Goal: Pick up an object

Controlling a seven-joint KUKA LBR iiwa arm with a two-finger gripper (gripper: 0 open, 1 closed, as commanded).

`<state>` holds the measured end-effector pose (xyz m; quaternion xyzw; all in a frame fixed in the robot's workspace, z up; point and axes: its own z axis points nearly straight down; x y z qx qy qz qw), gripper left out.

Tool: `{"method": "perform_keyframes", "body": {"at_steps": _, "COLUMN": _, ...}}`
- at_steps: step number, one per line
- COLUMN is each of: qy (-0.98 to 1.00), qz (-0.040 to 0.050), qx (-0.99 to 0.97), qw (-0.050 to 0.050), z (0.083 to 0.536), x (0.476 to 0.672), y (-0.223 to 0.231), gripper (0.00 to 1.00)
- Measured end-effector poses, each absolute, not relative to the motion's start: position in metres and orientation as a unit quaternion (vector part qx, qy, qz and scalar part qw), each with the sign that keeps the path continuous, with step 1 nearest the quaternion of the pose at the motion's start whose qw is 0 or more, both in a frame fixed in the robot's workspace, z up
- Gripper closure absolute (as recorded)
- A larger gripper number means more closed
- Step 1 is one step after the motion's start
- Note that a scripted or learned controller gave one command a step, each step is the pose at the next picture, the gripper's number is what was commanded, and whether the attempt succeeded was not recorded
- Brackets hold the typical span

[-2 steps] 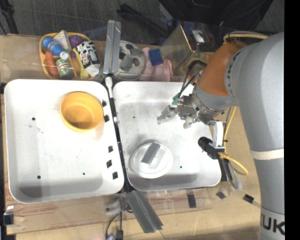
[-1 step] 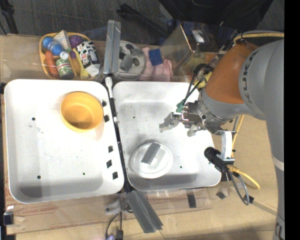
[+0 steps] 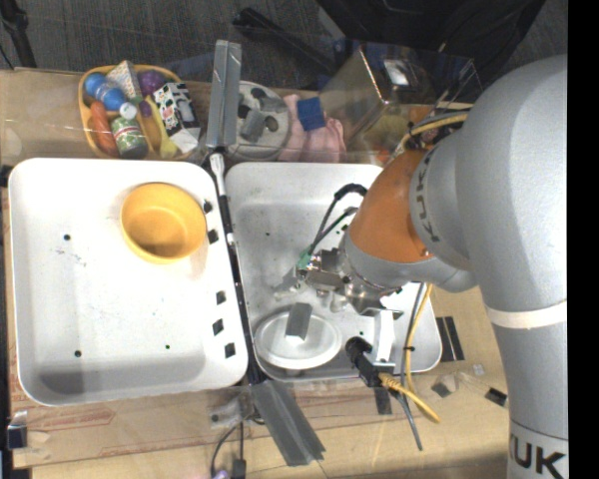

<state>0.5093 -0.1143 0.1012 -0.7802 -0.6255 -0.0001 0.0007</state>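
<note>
Left bin (image 3: pixel 40 267): a yellow bowl (image 3: pixel 163 222) sits near the far right corner; the remaining floor is open. Right bin (image 3: pixel 270 208): the arm (image 3: pixel 449 208) covers the right half, and a white round dish (image 3: pixel 296 339) with a grey block (image 3: pixel 299 321) on it lies against the near wall. The claw (image 3: pixel 324 277) hangs just beyond the dish; its opening cannot be judged, and no object is seen in it. Letters "KU" (image 3: pixel 537 455) read on the arm's base. A yellow basket (image 3: pixel 130 113) of small items stands on the bench (image 3: pixel 40 118) behind the left bin.
</note>
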Motion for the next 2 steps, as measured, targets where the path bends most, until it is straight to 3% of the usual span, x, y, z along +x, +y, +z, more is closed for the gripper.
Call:
{"method": "perform_keyframes", "body": {"at_steps": 1, "qy": -0.68, "qz": -0.0035, "qx": -0.733, "qw": -0.005, "z": 0.094, "x": 0.483, "y": -0.098, "gripper": 0.0}}
{"method": "perform_keyframes", "body": {"at_steps": 2, "qy": -0.676, "qz": 0.0006, "qx": -0.737, "qw": 0.001, "z": 0.091, "x": 0.527, "y": -0.124, "gripper": 0.0}}
